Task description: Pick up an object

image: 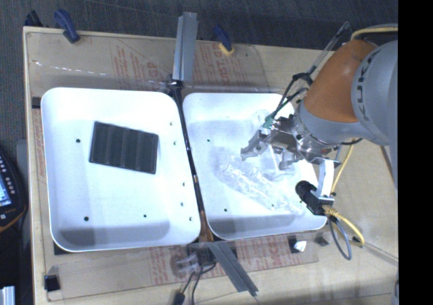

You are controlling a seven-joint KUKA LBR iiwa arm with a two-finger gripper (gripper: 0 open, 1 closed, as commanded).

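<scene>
A dark grey ridged rectangular pad (124,147) lies flat in the left bin (61,216), left of its middle. In the right bin (223,226), a crumpled clear plastic item (247,180) sprawls from the centre toward the front right. My gripper (269,155) hangs over the right bin's middle, just above the far end of the clear plastic. Its two fingers are spread apart, so it is open, and I see nothing held between them. The wrist and orange band (338,87) cover the bin's right rim.
A metal divider bar (183,47) runs between the bins at the back, and another bracket (230,270) sits at the front. Blue clamps (66,24) hold the board's far edge. Cables (342,226) trail off the wrist at the right.
</scene>
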